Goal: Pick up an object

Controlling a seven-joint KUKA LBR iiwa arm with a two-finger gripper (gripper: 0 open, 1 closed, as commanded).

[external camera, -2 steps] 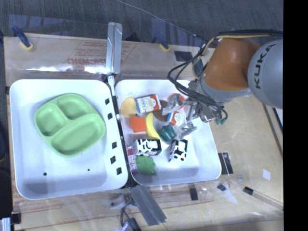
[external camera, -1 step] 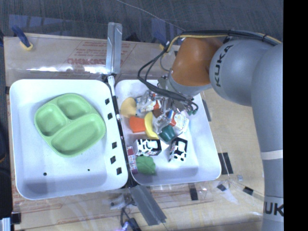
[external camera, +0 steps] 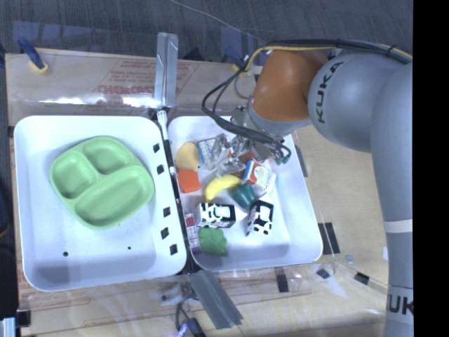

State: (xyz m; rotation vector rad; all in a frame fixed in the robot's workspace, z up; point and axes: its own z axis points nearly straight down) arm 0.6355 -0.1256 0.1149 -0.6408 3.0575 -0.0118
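The right bin (external camera: 298,227) holds a heap of small toys. Among them are a yellow banana (external camera: 221,185), a pale yellow round piece (external camera: 186,156), an orange block (external camera: 189,181), a green lump (external camera: 212,241), a teal piece (external camera: 245,196) and two black-and-white cow-patterned items (external camera: 217,215) (external camera: 262,218). A red and white carton (external camera: 259,175) lies near the middle. My gripper (external camera: 235,149) hangs low over the back of this heap, under the orange wrist band (external camera: 284,86). Its metal fingers reach down among the toys near a printed packet (external camera: 210,148). Nothing is seen lifted.
The left bin (external camera: 35,209) holds a green divided plate (external camera: 103,180). A metal divider bar (external camera: 166,69) stands between the bins at the back. Black cables (external camera: 224,93) loop left of the wrist. The grey arm (external camera: 379,118) fills the right side.
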